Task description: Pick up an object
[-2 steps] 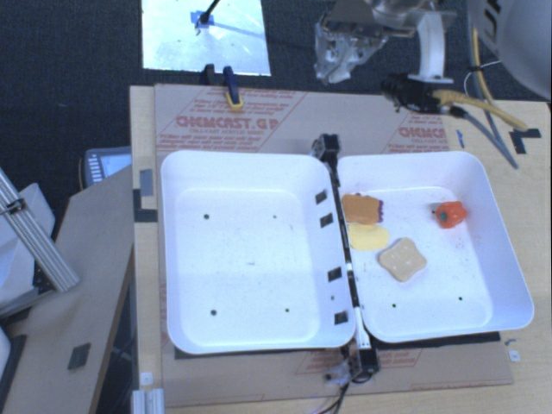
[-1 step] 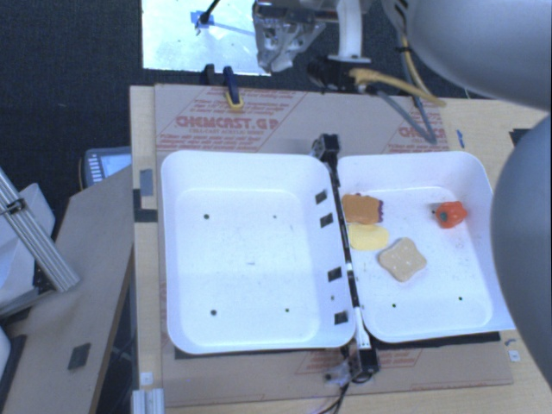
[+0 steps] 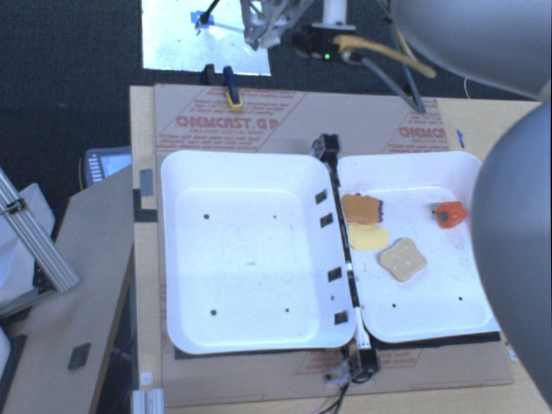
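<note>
The right bin [image 3: 431, 317] holds several small things. An orange-brown piece with a purple edge [image 3: 361, 208] lies by the divider, and a flat yellow piece [image 3: 369, 238] touches its lower side. A tan bread-slice shape [image 3: 402, 260] lies just below and to the right of the yellow piece. A small orange-red object [image 3: 448, 215] sits apart near the bin's right side. My gripper [image 3: 266, 26] hangs high at the top of the view, beyond the bins' far edge and well away from every object, with nothing seen in it.
The left bin [image 3: 246, 257] lies beside the right one, joined to it by a strip with black clips [image 3: 336, 274]. My grey arm [image 3: 517, 257] covers the right bin's right edge. A yellow-tipped clamp [image 3: 231, 91] sits on the cardboard behind the bins. An aluminium bar [image 3: 34, 240] lies at far left.
</note>
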